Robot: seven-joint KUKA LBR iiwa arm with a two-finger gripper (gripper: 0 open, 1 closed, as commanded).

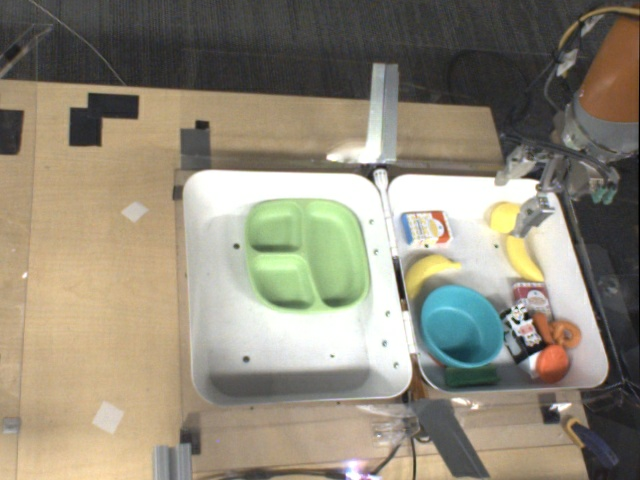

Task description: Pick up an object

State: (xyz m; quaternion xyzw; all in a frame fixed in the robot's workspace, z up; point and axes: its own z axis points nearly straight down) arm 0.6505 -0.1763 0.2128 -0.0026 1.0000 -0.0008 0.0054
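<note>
Gripper (536, 211) hovers over right bin (592, 298), near far right corner; whether it is open or closed, cannot tell. Nothing seen held. Banana (520, 253) lies just beneath and toward near side of gripper, long axis running from far edge toward near right edge. Small carton (426, 229) sits toward divider; blue bowl (461, 323) further off, near front edge. Likely pick: banana, straight drop.

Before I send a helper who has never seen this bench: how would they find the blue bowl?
Go to the right white bin, the crowded one beside the bin with the green divided tray. Near its front edge sits the blue bowl, open side up. It is the largest item there and the only blue round one.
</note>
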